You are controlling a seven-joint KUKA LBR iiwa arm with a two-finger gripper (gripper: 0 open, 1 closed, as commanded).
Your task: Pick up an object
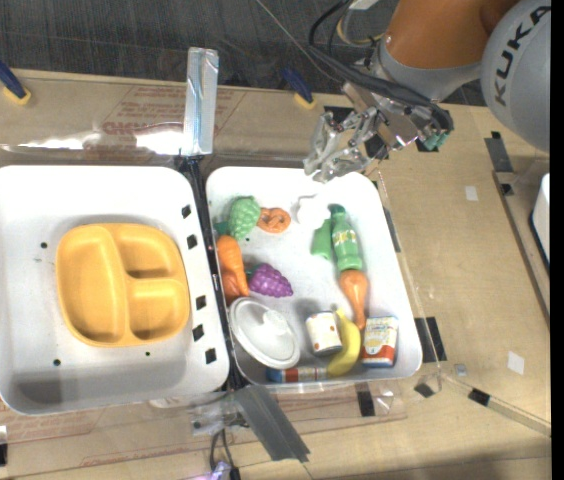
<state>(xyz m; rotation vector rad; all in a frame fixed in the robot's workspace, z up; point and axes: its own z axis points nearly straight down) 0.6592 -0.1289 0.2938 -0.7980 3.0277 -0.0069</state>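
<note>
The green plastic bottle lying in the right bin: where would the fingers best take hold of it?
Probably across the middle of the green plastic bottle, coming straight down from above. It lies flat, lengthwise up and down the right white bin, with bare floor on both long sides; the orange toy carrot crowds its lower end.

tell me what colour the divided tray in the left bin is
Yellow-orange, seen best in the camera view: the divided tray sits in the left bin.
</note>
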